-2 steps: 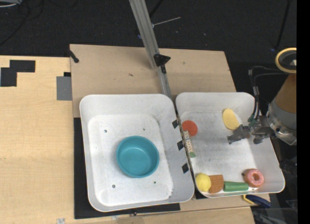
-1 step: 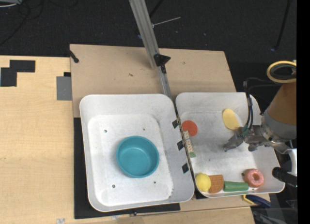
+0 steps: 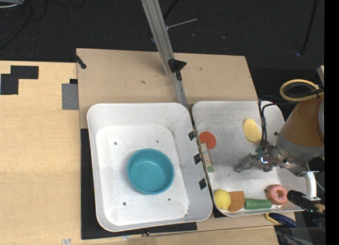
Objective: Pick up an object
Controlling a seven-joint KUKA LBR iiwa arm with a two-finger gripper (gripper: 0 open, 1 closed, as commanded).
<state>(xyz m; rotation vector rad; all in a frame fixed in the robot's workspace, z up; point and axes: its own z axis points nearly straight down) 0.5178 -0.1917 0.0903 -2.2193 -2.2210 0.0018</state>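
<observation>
The right bin (image 3: pixel 228 116) holds several small objects. A yellow egg-shaped piece (image 3: pixel 252 129) lies near its far right side and a red-orange round piece (image 3: pixel 207 140) lies by its left wall. Along the front edge sit a yellow lemon-like piece (image 3: pixel 222 199), an orange block (image 3: pixel 236 200), a green stick-like piece (image 3: pixel 257 204) and a pink ring (image 3: pixel 276 193). My gripper (image 3: pixel 253 167) hangs low over the bin's bare middle, just below the yellow egg shape. It is open, and nothing sits between its fingers.
The left bin (image 3: pixel 106 119) holds a teal bowl (image 3: pixel 151 171). A metal rail (image 3: pixel 159 29) slants down from the back to the divide between the bins. The arm's orange band (image 3: pixel 304 122) and black cables overhang the right bin's right side.
</observation>
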